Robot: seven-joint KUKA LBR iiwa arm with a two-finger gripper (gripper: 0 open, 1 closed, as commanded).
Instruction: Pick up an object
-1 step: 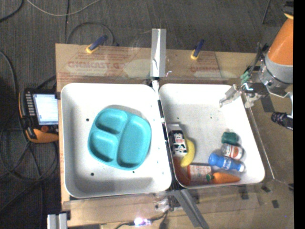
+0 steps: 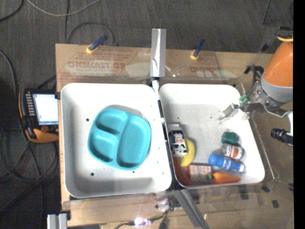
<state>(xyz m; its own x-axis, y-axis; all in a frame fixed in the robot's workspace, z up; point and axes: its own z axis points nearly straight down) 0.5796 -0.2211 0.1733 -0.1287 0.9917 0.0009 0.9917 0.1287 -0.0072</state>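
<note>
My gripper [image 2: 237, 112] hangs over the right bin [image 2: 200, 99] near its right wall, open, with nothing between its fingers. Below it in that bin lie a dark green lump [image 2: 229, 137], a red and white can [image 2: 233, 151], a blue bottle [image 2: 225, 162] and an orange carrot [image 2: 225, 177]. Along the bin's left wall sit a black and white carton [image 2: 178, 142], a yellow banana [image 2: 190, 151] and a reddish-brown box [image 2: 195, 171]. The green lump is the closest to the gripper, about a hand's width below it.
The left bin [image 2: 71, 128] holds a teal divided plate [image 2: 120, 140]. A metal post [image 2: 158, 51] stands behind the divider between the bins. A handheld pendant [image 2: 40, 113] lies left of the bench. The arm's orange band [image 2: 281, 66] is at the far right.
</note>
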